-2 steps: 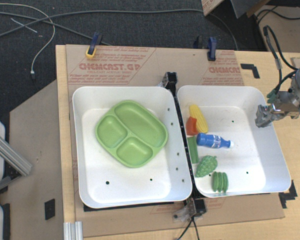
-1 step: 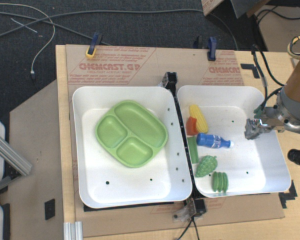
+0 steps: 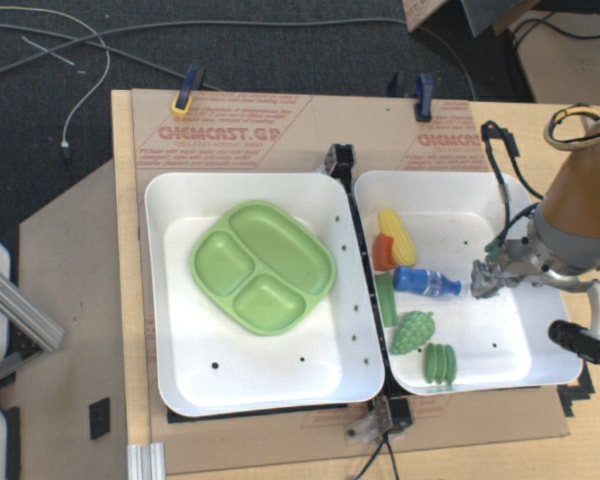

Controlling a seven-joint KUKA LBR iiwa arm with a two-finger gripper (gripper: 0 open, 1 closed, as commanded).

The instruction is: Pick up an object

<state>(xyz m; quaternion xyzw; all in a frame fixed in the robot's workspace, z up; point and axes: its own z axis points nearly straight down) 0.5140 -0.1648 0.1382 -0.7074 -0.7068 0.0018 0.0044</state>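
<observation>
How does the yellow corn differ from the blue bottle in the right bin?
The yellow corn is yellow with a bumpy surface; the blue bottle is blue and smooth-looking, with a white end. The corn lies slanting along the bin's left wall, while the bottle lies across the bin, pointing toward the claw. The corn sits farther back; the bottle nearer the middle. Both lie flat in the right bin.

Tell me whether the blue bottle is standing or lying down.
Lying down: the blue bottle rests on its side on the right bin's floor.
</observation>
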